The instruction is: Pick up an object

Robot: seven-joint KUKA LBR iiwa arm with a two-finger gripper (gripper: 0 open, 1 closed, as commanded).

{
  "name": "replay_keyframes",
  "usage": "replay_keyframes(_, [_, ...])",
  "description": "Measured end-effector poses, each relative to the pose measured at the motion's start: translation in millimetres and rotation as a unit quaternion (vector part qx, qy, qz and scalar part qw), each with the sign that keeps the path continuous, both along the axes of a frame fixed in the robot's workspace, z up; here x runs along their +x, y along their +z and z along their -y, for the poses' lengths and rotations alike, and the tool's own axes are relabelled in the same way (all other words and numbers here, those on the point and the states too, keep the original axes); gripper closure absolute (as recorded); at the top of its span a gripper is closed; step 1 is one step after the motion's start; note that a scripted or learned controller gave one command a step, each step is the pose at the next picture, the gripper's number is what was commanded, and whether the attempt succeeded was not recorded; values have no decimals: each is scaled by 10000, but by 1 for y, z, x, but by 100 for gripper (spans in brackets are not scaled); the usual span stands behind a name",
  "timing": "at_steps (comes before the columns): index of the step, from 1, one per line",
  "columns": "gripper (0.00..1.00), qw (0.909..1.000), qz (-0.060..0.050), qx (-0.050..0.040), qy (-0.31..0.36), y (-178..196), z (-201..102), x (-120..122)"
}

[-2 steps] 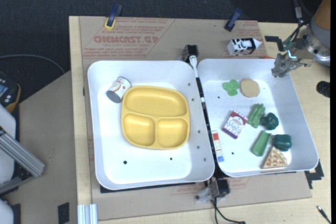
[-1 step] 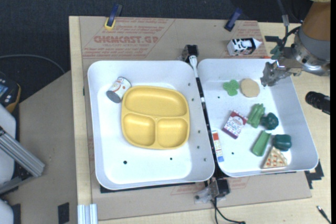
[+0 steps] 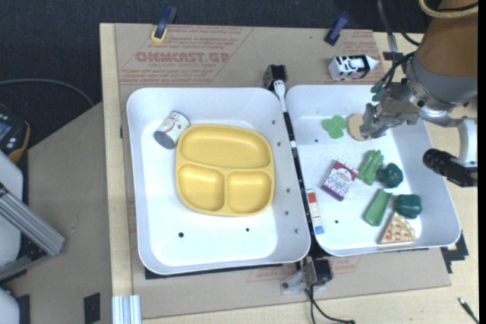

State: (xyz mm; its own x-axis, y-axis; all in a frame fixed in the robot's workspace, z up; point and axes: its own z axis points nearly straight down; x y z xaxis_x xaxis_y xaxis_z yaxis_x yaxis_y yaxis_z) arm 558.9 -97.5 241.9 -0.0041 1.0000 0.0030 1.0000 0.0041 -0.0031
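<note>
Whether the jaws are open or closed cannot be told. The gripper hangs over the right bin, at a tan disc beside a green leaf.

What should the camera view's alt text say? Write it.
A grey and orange robot arm's end effector hangs over the right bin, above a tan disc among small toy foods. The left bin holds a yellow divided plate and a small can.
</note>
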Motion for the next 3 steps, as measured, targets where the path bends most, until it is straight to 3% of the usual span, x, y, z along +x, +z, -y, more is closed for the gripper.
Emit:
replay_keyframes(1, [100, 10000, -6, -2, -6, -8, -34, -30])
replay_keyframes(2, [100, 10000, 2, -7, -13, -8, -43, -35])
replay_keyframes(3, [100, 10000, -4, -11, -15, -25, -44, -25])
